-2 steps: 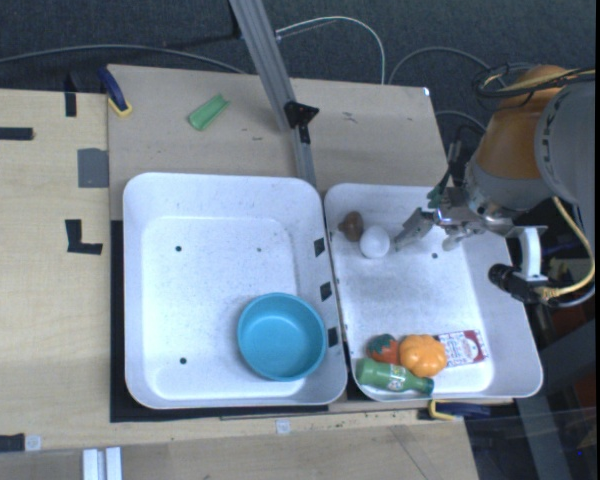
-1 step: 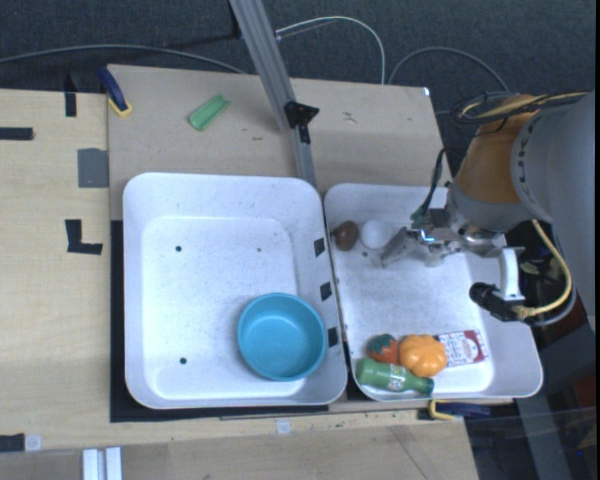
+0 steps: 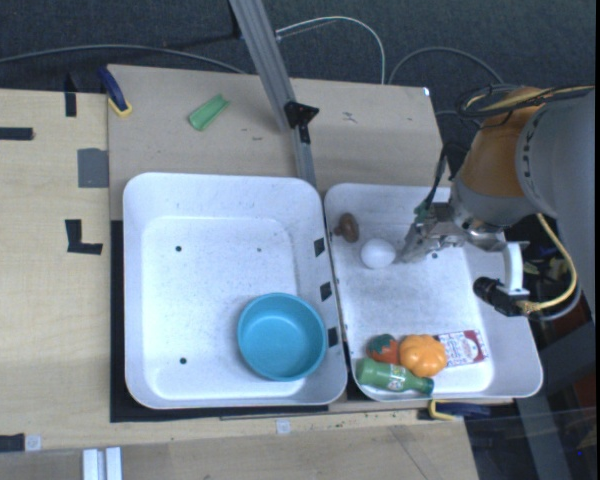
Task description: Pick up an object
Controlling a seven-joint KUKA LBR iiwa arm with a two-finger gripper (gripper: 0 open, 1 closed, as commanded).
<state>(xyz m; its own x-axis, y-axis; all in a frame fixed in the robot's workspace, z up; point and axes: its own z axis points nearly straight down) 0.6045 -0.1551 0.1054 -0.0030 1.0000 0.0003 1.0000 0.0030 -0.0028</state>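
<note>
While the gripper [image 3: 412, 250] was parked just beside the white ball [image 3: 377, 254] in the right bin [image 3: 510, 363], its grip state couldn't be made out.

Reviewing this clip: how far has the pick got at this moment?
Done: the gripper is down inside the right bin, beside the white ball. In hand: nothing visibly held; the ball lies on the bin floor. Left: grasp and lift. The brown object, the orange fruit, the green bottle and the blue bowl lie untouched.
</note>
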